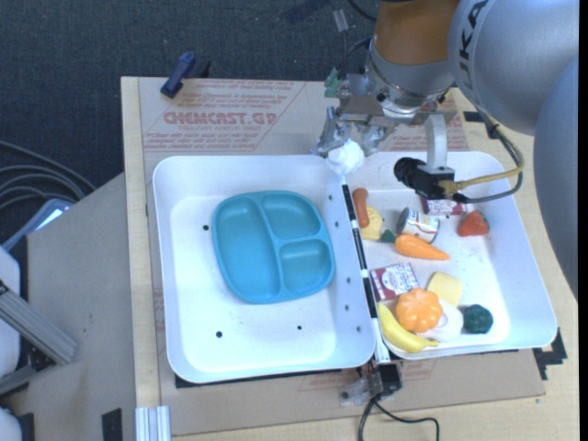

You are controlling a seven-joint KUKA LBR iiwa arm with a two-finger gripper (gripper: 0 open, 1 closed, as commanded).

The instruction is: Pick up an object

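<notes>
Two shallow white bins sit side by side on the counter [230,108], which is topped with a printed cardboard sheet. The left bin [184,246] holds one blue divided plate [273,244] with three compartments, lying flat near the bin's middle. The right bin [524,265] holds a cluster of toy foods: one small sausage [361,206] near the dividing wall, one carrot [422,246] lying across the middle, one strawberry [474,223] toward the right, one small carton [422,222] just above the carrot, one printed packet [393,279], one orange pumpkin [419,310] touching one banana [401,333] at the near edge, one pale yellow cheese wedge [446,288], and one dark green piece [477,319] near the bin's near right corner. One blue clip [178,73] lies at the counter's far left corner. The single arm [514,35] comes in from the upper right, its orange band [413,21] above the wrist, pointing down toward the far end of the wall between the bins. The jaws [347,150] hang over that far rim, and a small white crumpled object [347,157] sits right at their tips, apparently pinched between them and raised above the bins, though how wide they stand cannot be told exactly.
</notes>
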